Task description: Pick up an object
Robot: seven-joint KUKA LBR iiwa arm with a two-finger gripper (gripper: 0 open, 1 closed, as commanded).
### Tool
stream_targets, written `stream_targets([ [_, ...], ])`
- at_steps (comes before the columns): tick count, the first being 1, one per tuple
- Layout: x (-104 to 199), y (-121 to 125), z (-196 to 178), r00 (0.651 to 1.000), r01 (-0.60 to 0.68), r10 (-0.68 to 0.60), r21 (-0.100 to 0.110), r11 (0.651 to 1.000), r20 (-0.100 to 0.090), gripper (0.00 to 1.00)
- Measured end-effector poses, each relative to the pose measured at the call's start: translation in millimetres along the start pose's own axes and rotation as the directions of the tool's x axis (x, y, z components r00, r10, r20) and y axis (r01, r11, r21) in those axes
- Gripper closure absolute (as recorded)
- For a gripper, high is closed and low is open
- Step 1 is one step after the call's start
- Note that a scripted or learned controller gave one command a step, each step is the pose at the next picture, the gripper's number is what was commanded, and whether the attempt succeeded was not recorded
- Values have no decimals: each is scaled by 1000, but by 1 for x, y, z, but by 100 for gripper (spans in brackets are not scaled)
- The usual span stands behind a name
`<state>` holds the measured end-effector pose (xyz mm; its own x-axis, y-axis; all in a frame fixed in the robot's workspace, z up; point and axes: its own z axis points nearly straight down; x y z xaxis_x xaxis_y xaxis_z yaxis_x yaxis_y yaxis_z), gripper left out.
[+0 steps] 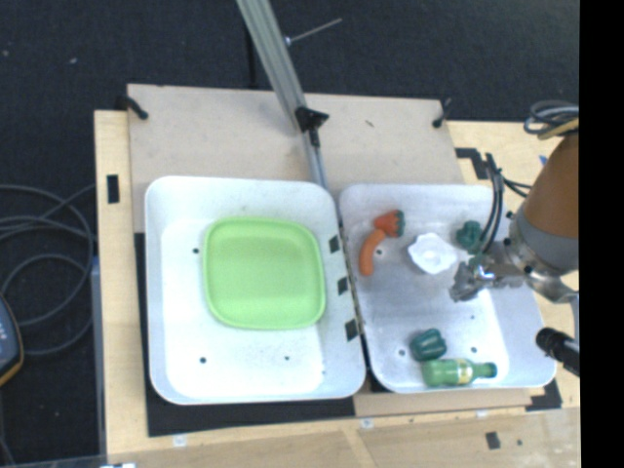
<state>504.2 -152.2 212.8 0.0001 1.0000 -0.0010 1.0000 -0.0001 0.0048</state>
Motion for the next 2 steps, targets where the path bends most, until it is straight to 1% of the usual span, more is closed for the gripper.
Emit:
stream_targets([
  [1, -1, 1, -44, 1000, 0, 0, 0, 1000, 0, 100],
  [2, 56, 14, -49, 1000, 5, -5, 3, 1000, -2, 100],
])
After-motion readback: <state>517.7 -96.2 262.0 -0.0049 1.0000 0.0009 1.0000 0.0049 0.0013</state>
